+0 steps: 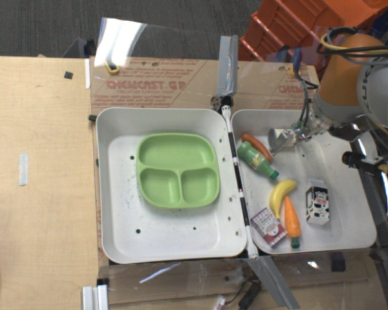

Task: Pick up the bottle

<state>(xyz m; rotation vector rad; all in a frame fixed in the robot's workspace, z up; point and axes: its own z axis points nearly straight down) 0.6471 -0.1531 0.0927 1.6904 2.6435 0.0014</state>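
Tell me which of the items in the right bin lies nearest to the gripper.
The green bottle, lying just left of the gripper. The banana, carrot and milk carton lie lower, farther away.

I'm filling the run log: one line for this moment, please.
end effector above right bin | green bottle lying there, ungrasped | divided plate in left bin

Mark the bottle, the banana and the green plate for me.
green bottle (255, 159), camera view, on the middle of its body.
banana (282, 195), camera view, on its curved middle.
green plate (178, 170), camera view, on the ridge between its compartments.
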